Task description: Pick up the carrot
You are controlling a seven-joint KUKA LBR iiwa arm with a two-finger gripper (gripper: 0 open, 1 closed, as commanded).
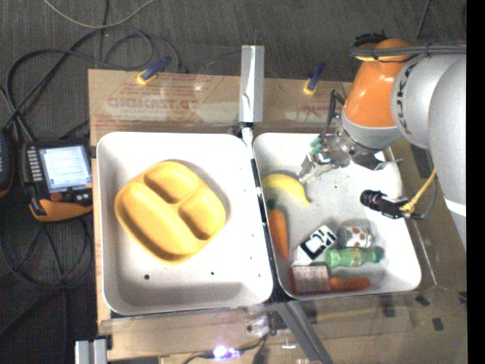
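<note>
Approach step: the grey arm's metal two-finger gripper, spread open and empty, hovers above a yellow banana; next, reach the long orange carrot below.

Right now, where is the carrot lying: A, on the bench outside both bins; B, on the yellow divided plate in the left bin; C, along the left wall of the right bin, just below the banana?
C: the carrot lies along the right bin's left wall, just below the banana.
</note>
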